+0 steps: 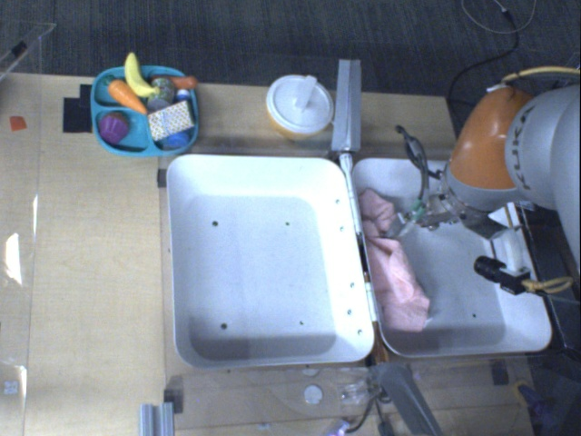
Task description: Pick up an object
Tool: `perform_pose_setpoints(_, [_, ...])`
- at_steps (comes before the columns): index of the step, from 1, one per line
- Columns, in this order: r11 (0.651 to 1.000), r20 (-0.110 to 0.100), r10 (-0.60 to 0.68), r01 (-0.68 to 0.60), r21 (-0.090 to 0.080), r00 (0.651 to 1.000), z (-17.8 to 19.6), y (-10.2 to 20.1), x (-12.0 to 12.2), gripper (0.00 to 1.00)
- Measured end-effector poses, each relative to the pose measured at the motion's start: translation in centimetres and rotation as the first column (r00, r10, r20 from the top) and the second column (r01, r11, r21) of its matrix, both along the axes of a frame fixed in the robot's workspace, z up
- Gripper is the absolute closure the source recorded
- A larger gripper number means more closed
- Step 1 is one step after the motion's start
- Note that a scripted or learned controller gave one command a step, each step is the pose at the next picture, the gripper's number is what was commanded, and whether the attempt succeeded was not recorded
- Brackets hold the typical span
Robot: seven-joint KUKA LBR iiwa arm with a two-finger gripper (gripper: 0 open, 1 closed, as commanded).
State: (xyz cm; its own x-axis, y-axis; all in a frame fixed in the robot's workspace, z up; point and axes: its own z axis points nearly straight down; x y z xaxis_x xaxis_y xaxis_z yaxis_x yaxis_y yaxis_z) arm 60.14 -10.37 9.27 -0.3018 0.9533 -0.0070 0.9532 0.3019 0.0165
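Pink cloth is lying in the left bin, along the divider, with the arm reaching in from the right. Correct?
Not quite. The camera view shows the pink cloth in the right bin, along its left wall by the divider. The arm does reach in from the right.

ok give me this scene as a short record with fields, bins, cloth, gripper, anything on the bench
left bin: shallow white bin, nothing seen in it
right bin: shallow white bin, holds the cloth
cloth: crumpled pink cloth, along the right bin's left wall
gripper: two-finger gripper, at the cloth's upper part
bench items: blue divided tray of toy food; round white lidded container
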Motion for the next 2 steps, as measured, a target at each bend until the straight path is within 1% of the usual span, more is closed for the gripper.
perform_pose_setpoints(1, [0.983, 0.007, 0.185, -0.185, -0.006, 0.983, 0.1, 0.4, -3.0, 0.00])
perform_pose_setpoints(2, [0.970, 0.001, 0.242, -0.242, -0.005, 0.970, 0.0, 1.1, 4.6, 0.00])
